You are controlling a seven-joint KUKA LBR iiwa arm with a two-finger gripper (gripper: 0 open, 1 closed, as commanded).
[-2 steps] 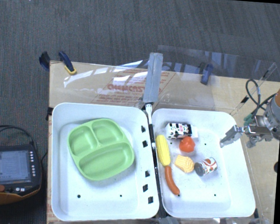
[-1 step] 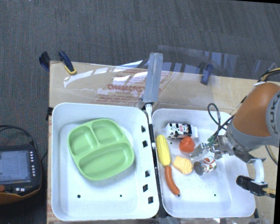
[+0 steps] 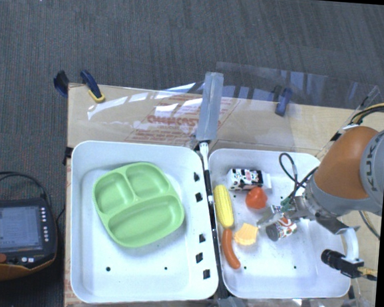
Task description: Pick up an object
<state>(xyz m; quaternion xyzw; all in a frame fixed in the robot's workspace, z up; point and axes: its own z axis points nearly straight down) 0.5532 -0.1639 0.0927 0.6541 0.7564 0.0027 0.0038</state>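
Gripper (image 3: 274,225), finger state I cannot tell, hangs just right of cheese wedge (image 3: 246,235); best centre over wedge, avoiding nearby tomato (image 3: 256,198).

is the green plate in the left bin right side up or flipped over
Right side up. The green plate lies flat in the left bin, and its three hollow compartments face the camera with raised rims between them.

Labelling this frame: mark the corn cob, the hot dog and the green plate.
corn cob (image 3: 224,205), camera view, middle of the cob.
hot dog (image 3: 231,248), camera view, middle of the sausage.
green plate (image 3: 139,204), camera view, ridge between its compartments.
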